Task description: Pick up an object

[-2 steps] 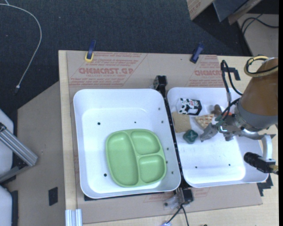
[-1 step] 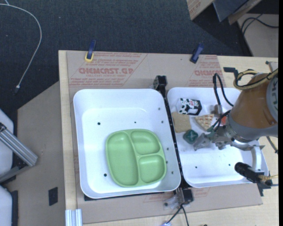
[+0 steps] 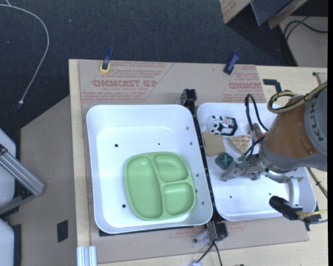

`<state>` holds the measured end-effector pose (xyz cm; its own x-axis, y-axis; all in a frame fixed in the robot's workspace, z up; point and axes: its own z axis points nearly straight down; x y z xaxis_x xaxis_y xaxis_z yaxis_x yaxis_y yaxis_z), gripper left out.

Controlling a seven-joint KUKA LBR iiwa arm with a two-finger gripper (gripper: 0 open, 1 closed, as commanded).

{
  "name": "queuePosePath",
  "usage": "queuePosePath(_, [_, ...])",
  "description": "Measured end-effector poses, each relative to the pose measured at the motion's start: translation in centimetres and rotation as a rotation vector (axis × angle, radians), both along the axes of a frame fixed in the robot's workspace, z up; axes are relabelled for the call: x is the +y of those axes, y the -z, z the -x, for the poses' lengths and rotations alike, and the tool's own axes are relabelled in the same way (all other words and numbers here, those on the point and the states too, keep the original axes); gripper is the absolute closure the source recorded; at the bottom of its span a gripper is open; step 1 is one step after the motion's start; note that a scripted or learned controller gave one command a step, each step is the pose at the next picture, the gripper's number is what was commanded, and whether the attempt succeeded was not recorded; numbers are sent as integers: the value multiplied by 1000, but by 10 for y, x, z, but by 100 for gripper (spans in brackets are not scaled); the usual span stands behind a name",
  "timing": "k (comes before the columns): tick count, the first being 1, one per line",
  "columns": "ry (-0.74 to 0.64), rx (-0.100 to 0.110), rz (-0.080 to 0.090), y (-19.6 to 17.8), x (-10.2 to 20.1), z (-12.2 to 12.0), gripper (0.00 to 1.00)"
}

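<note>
Teal object [image 3: 224, 160] in right bin [image 3: 244, 205], pincer [image 3: 232, 172] just beside it, grip state cannot be told

Place: a robotics lab or test cell, not a home or a shop.
Bench: a flat board [image 3: 156, 78] covered with Chemcast-printed protective paper, held at its 12 o'clock edge by two clamps, one yellow and blue [image 3: 106, 61], one blue [image 3: 231, 62].
Bins: two shallow white bins, left [image 3: 104, 156] and right [image 3: 250, 205], set side by side and pinned by black brackets [image 3: 188, 96].
Arm: an industrial robot arm [image 3: 296, 135] with loose black cables at 3 o'clock.
Floor: dark carpet [image 3: 156, 26] with a thin white cable [image 3: 39, 62] at 10 o'clock.
Framing: aluminium rail [image 3: 21, 171] at 8 o'clock.
Storage: cardboard box [image 3: 234, 8] at 1 o'clock.
</note>
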<state>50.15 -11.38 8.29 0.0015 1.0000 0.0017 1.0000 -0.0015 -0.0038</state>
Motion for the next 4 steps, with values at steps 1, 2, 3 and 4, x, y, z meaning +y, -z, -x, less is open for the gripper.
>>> queuePosePath(1, [-1,-6,1,-12,0,-1,100])
queuePosePath(2, [-3,-10,3,-63,6,-1,100])
queuePosePath(3, [-3,-12,3,-126,9,-3,100])
queuePosePath(4, [-3,-9,3,-146,9,-5,100])
